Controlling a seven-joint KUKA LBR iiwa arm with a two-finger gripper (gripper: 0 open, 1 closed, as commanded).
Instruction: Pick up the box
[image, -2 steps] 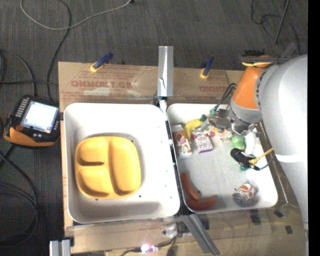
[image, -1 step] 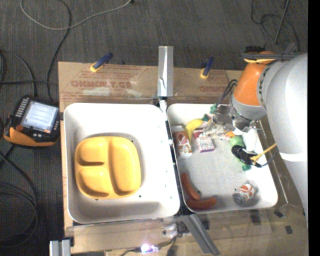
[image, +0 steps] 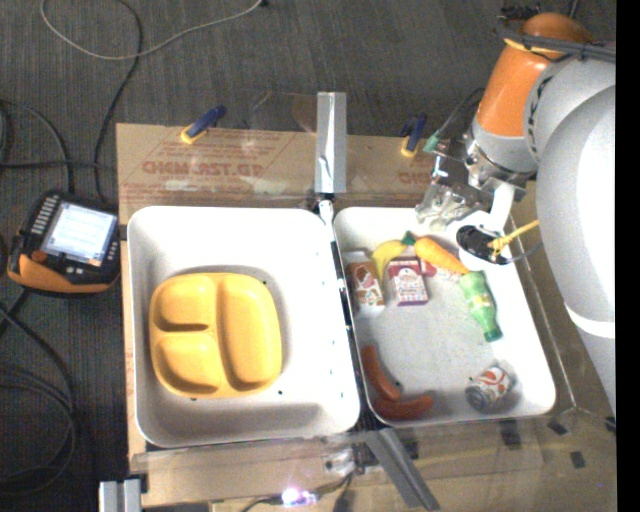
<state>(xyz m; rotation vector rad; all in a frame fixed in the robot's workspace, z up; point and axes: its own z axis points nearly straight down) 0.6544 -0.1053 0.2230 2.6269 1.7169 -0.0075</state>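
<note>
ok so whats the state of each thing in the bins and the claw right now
claw: above the right bin's far edge, nothing seen in it
yellow tray: lying flat in the left bin, compartments bare
red box: lying in the right bin, ungrasped
small carton: lying beside the red box
carrot: lying flat
green bottle: on its side
can: on its side
sausage: lying flat near the front wall

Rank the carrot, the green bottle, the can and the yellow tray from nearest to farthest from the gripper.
From the gripper at the right bin's far edge:
1. Carrot, just below it.
2. Green bottle, mid-right of the right bin.
3. Can, near right corner.
4. Yellow tray, in the left bin.
</note>
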